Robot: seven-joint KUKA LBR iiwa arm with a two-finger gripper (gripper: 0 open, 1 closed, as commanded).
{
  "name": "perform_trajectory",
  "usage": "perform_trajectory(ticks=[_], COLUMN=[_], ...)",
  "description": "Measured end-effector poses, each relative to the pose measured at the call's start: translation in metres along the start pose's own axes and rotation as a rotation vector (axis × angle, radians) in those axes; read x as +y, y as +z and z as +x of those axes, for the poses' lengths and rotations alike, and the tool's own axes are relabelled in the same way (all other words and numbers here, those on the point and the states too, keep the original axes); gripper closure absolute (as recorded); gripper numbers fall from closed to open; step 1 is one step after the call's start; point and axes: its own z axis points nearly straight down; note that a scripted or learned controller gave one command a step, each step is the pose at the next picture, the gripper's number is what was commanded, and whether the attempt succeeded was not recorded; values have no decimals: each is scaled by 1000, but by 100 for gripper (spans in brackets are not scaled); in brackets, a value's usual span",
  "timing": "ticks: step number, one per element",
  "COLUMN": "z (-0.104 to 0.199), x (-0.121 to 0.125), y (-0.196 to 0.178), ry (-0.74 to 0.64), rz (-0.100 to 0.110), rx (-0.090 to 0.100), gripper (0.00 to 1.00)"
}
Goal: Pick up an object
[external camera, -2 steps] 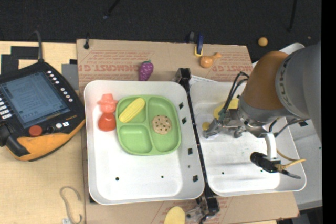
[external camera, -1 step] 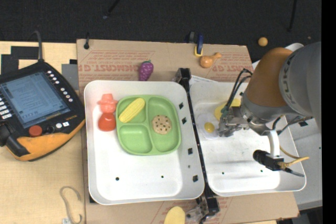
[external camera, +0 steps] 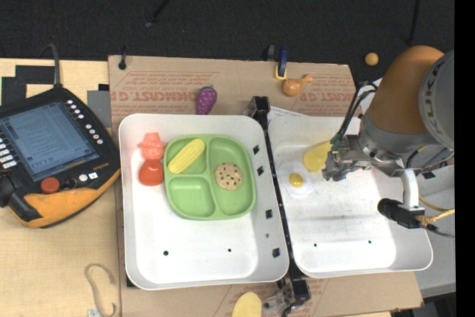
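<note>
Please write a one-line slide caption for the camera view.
Gripper beside a yellow object in the right bin.

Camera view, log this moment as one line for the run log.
arm: over right bin | gripper: beside yellow piece | fried egg toy: right bin | green tray: left bin, holds corn, cookie

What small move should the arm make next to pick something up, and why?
Probably ease the gripper slightly left and down onto the yellow piece in the right bin. The gripper sits right at that piece's edge, closer to it than to the fried egg, and nothing shows between its fingers.
</note>
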Motion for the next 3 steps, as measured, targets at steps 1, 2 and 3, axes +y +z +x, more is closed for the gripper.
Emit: perform_trajectory(ticks=[1,2,3], z=[6,5,57], x=[2,2,27], y=[-46,-71,-61], ry=[-7,-6,-11], rz=[0,1,3], rx=[1,1,2], gripper=[100,100,100])
